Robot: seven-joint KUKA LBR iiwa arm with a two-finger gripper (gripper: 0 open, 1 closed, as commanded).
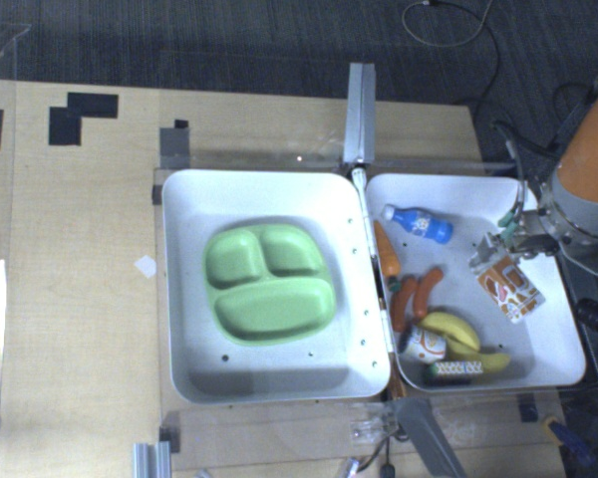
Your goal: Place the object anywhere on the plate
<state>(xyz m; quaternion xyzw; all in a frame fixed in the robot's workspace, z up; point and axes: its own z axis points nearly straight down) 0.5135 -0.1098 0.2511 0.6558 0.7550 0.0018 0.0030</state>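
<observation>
Camera view: jaws [505, 242] are poised above the packet [507, 290], their state untellable; the flat packet could be missed, leaving the plate [270, 282] unfilled.

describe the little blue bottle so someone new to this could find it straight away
Look at the right white bin, the one crowded with toy food, not the left one with the green plate. Near its back edge the blue bottle lies on its side, its white cap toward the divider. It is the sole blue item; the carrot is nearest.
</observation>
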